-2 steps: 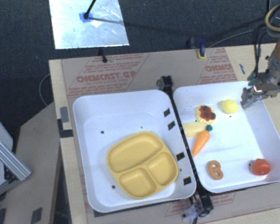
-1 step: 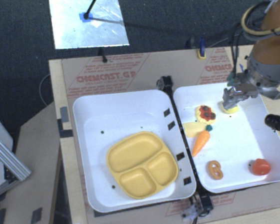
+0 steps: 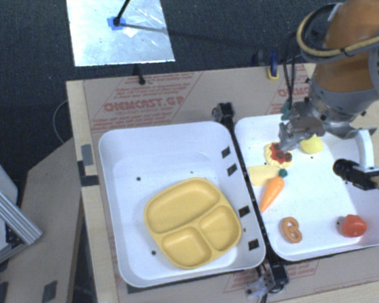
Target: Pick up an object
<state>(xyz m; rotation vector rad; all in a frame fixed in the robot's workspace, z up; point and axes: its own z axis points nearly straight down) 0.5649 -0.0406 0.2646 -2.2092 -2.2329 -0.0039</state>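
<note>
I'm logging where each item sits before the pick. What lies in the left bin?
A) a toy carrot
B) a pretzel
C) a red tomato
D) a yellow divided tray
D: the yellow divided tray lies alone in the left bin, while the carrot, pretzel and red tomato-like piece all lie in the right bin.

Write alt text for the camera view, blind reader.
A grey-and-orange robot arm lowers its gripper over small toy foods in the right bin, near a carrot. The left bin holds a yellow divided tray.
</note>
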